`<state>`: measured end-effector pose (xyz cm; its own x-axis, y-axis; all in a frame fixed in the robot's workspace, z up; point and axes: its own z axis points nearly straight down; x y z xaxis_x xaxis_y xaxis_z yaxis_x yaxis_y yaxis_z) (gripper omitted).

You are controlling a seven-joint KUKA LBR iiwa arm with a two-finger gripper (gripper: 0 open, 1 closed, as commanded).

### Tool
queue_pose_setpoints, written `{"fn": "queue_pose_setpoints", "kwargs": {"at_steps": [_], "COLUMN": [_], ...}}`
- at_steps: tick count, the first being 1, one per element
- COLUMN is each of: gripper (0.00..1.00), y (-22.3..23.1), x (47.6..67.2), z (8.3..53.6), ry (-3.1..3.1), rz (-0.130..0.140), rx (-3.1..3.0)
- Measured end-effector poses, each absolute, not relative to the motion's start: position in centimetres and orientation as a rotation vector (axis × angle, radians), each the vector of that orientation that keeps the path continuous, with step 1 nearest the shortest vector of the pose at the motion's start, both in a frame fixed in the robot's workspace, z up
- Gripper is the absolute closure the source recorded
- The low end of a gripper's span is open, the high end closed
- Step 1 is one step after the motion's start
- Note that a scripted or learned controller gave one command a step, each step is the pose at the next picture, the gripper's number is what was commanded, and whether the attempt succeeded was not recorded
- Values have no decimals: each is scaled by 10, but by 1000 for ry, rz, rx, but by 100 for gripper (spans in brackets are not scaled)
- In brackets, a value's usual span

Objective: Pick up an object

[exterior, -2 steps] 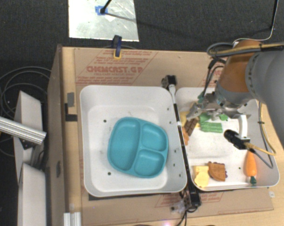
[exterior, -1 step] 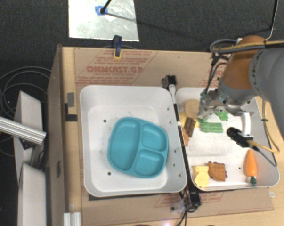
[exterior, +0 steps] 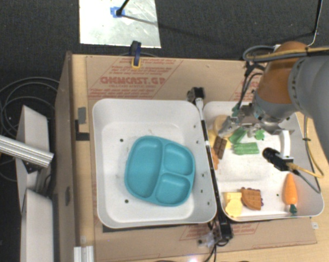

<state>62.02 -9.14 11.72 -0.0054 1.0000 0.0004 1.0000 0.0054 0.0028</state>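
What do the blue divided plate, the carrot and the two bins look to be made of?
Blue divided plate: probably moulded plastic, matte, uniform teal with soft rounded compartment ridges. Carrot: likely a plastic toy, smooth even orange with a green tip. Left bin and right bin: seemingly thin formed white plastic, with rounded corners and a slight sheen.

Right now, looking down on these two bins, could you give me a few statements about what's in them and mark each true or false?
1. The blue tray lies in the left bin. True.
2. The carrot lies in the left bin. False: it is in the right bin, near its right edge.
3. The gripper is over the right bin, by the green pieces. True.
4. The tray has one compartment. False: ridges divide it into three.
5. A yellow piece lies at the right bin's near edge. True.
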Motion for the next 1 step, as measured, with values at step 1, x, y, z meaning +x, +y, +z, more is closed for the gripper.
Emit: {"fn": "queue_pose_setpoints", "kwargs": {"at_steps": [1], "gripper": [0], "y": [-123], "x": [562], "z": [85], "ry": [2219], "rz": [0], "rx": [2223]}}
